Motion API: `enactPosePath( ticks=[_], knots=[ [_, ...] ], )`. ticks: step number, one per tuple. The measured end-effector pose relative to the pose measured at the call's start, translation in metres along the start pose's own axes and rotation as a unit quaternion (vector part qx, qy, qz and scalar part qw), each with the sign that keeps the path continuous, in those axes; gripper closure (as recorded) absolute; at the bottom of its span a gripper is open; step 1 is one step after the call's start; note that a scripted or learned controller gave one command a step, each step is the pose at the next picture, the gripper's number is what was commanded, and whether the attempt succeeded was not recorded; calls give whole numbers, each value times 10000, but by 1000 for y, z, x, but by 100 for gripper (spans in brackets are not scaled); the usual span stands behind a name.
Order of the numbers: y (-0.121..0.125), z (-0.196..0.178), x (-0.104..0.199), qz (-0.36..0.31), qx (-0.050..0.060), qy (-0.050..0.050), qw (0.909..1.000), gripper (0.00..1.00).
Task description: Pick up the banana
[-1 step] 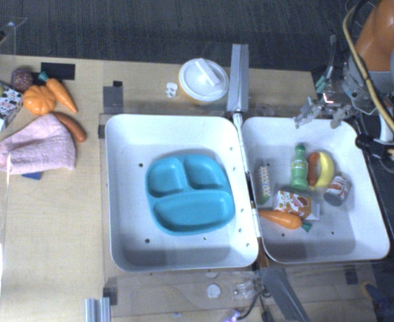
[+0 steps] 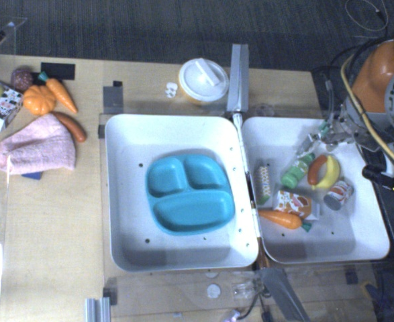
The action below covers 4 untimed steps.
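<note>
Lying in the right bin [image 2: 364, 243], the banana [image 2: 330, 172] is seen curved around the right side of a red-orange sausage-shaped toy [image 2: 317, 169], which it touches. Just left of the banana a green bottle [image 2: 297, 172] is laid at a slant, and just below the banana a small striped can [image 2: 338, 194] is found. Lower left of the banana, a printed packet [image 2: 292, 202] and an orange carrot [image 2: 281, 219] are placed close together. Above the banana and slightly to its left, the gripper [image 2: 325, 134] is held over the bin's upper part, apart from the banana; whether it is apart or together cannot be told. The arm [image 2: 384, 79] is seen up and right of the banana. Well left of the banana, a blue divided tray [image 2: 191, 193] is set in the left bin [image 2: 126, 200].
</note>
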<state>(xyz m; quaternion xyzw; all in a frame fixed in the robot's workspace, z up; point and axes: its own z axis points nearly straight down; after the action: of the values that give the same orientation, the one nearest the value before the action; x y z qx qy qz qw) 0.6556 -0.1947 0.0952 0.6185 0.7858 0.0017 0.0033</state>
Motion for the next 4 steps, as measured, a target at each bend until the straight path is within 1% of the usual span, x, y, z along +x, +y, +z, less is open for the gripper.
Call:
enactPosePath(
  ticks=[1, 2, 3, 4],
  knots=[
    [-49, 7, 2, -77, -15, -6, 10000, 0],
    [-106, 6, 15, 399, -19, -5, 9992, 0],
    [-102, -5, 14, 390, -60, -27, 9992, 100],
    [-102, -5, 14, 388, -60, -27, 9992, 0]
  ],
)
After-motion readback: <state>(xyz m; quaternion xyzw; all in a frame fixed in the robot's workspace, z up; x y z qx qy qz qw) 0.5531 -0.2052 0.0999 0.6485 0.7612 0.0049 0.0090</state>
